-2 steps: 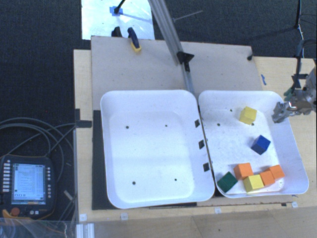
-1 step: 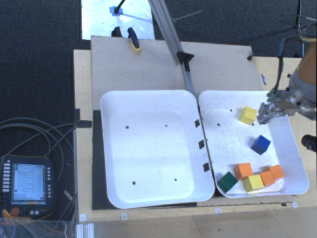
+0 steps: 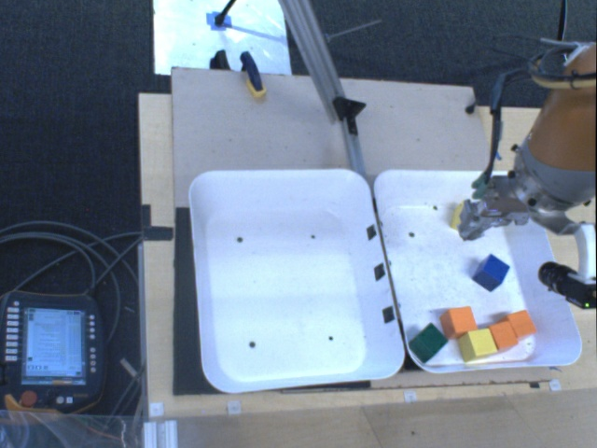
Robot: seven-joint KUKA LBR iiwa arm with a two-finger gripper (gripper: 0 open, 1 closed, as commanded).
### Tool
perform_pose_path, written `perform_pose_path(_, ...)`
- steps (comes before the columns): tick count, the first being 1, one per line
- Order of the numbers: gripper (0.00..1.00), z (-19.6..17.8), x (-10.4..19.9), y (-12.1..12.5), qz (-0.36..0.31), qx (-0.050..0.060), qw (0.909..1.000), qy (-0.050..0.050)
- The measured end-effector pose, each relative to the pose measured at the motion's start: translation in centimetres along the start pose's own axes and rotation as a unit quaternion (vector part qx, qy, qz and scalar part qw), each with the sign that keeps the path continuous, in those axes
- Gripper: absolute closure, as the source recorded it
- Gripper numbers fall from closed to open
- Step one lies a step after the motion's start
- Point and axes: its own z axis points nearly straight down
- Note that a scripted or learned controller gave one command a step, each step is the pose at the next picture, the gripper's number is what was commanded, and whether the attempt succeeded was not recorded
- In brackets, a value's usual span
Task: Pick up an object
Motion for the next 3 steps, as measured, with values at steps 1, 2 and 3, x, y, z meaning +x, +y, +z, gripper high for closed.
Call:
perform_pose_path(1,1.00,-0.1,6.2,-0.7,-0.001,0.001,1.0000,0.000)
perform_pose_path(2,1.00,-0.1,10.8,-1.0,0.000,0.001,1.0000,0.000)
perform_pose_path(3,1.00,-0.3,16.0,-2.0,-0.001,0.001,1.0000,0.000)
